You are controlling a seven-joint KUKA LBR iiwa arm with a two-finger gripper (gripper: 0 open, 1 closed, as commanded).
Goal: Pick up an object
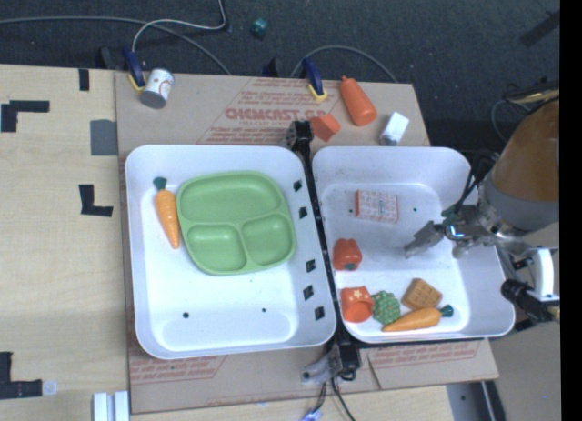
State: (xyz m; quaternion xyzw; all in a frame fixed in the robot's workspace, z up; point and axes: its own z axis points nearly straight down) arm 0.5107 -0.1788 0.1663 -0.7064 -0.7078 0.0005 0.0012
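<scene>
My gripper (pixel 426 239) hangs low over the right bin (pixel 455 166), near its middle right, and nothing shows in its grasp. To its left lies a red pepper-like toy (pixel 346 253). Along the bin's front sit a red-orange toy (pixel 356 304), a green broccoli (pixel 386 305), a brown waffle piece (pixel 421 295) and an orange carrot (pixel 414 319). A pink-patterned card (pixel 376 205) lies flat towards the back of the bin. The grey arm with its orange band (pixel 532 169) comes in from the right.
The left bin (pixel 218 319) holds a green divided plate (pixel 238 224) and a second carrot (pixel 166 215) by its left wall. Behind the bins on the cardboard lie an orange cylinder (pixel 357 101), an orange block (pixel 325 125), a white cube (pixel 395 127) and a small can (pixel 156 85).
</scene>
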